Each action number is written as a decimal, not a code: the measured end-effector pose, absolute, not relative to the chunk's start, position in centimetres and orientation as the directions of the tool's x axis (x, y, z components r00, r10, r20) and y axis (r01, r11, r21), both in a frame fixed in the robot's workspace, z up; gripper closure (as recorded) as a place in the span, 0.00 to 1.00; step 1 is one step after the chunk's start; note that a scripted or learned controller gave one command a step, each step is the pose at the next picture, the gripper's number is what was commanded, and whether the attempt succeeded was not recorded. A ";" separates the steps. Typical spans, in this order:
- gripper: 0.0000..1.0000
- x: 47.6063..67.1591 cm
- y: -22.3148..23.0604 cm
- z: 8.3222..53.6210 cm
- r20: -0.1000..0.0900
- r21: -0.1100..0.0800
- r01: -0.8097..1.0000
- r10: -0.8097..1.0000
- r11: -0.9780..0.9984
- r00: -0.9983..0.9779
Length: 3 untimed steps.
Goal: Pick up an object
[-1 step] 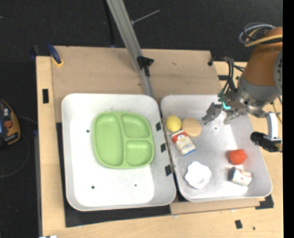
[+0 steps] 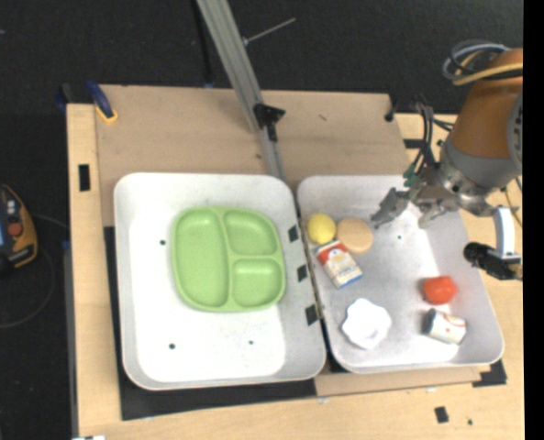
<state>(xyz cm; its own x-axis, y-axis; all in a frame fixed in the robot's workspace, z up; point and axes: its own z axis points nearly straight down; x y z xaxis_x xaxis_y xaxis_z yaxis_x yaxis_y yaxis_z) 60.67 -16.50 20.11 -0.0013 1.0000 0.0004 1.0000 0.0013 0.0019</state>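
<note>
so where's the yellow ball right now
The yellow ball sits in the right bin, at its left edge, touching the tan round object, above the small carton.

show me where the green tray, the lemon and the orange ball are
Green tray (image 2: 198, 259): camera view, floor of its large left compartment.
Lemon (image 2: 320, 228): camera view, middle of its yellow skin.
Orange ball (image 2: 440, 289): camera view, middle of its top.
</note>
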 end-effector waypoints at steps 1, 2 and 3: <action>0.00 59.6 -16.9 14.9 -0.002 -0.003 1.000 1.000 -0.001 0.001; 0.00 59.7 -17.1 9.9 -0.003 0.001 1.000 1.000 -0.001 0.001; 1.00 59.8 -17.2 11.3 -0.003 0.006 1.000 1.000 -0.002 0.002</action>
